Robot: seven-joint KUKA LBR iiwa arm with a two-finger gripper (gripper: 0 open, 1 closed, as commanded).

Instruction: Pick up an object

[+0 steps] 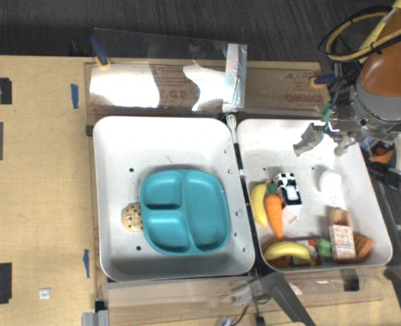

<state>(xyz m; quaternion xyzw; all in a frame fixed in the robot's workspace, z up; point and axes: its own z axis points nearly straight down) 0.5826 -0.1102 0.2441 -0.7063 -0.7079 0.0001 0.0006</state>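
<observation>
My gripper (324, 142) hangs over the back of the right bin (302, 129), its two fingers spread apart with nothing between them. Below it in that bin lie a white egg-like object (330, 180), a black-and-white toy cow (288, 186), an orange carrot (274, 212), a yellow banana (258, 203) by the left wall, a second banana (288, 250) at the front, a small brown carton (341, 236), a green item (324, 248) and an orange-brown piece (365, 245). All lie apart from the gripper.
The left bin (112, 148) holds a teal divided plate (184, 210) and a cookie (131, 216) at its left side. A clear plastic sheet and a taped upright (235, 77) stand behind the bins. The arm's cables (353, 32) loop at the upper right.
</observation>
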